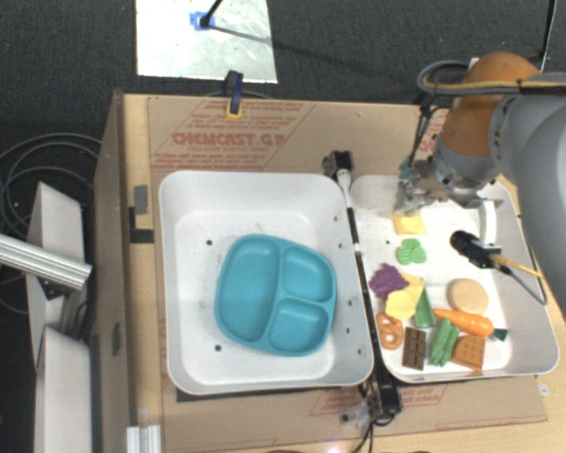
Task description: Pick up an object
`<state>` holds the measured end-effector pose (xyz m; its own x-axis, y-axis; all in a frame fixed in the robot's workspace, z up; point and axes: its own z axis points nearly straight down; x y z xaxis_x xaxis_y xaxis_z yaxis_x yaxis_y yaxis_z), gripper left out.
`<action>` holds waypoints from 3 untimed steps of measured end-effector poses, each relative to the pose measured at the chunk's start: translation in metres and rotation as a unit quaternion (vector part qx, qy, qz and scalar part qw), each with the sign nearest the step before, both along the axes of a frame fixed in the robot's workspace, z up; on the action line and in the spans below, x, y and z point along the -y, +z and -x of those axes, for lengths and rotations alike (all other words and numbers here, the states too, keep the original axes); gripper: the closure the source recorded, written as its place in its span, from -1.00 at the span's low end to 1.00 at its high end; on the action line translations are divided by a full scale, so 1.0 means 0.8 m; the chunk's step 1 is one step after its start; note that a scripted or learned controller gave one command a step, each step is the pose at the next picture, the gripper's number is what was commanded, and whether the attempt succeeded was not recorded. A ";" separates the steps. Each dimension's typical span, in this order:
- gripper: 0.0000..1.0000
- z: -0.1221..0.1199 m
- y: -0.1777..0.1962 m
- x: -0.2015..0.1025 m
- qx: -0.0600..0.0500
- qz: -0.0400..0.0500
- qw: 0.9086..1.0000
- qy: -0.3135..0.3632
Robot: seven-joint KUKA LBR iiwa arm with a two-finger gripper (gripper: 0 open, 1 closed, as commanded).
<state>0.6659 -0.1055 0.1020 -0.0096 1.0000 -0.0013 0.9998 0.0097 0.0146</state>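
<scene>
White right bin (538, 347), near to far: waffle (469, 351), chocolate (414, 346), pretzel (390, 329), carrot (464, 321), grapes (388, 278), green piece (411, 251), yellow cheese (408, 224). My pincer (413, 194) hangs at the far end, directly above the cheese, nearly touching it. Grip width: I cannot tell. Blue tray (275, 293) lies in the left bin (184, 196).

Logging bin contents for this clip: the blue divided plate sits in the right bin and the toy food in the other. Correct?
Not quite. The camera view shows the blue divided plate in the left bin; the toy food lies in the right bin.
</scene>
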 end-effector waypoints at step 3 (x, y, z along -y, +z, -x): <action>1.00 0.003 0.000 -0.013 0.000 0.001 1.000 0.000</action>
